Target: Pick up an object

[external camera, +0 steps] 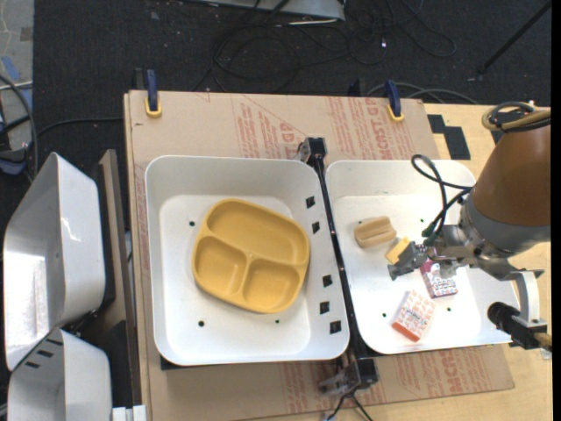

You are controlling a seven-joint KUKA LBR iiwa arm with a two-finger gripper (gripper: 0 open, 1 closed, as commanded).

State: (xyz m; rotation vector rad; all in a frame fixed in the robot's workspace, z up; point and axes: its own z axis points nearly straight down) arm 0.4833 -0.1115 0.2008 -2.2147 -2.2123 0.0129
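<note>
My gripper [410, 262] sits low in right bin [368, 175], beside yellow block [397, 251] and tan bread piece [374, 231]; can't tell its grip state.

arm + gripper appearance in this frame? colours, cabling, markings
The arm comes in from the right: a bulky rounded orange-brown band above a grey wrist section. A black cable loops off the wrist. The gripper is dark metal, compact and angular. No markings are legible on either.
</note>
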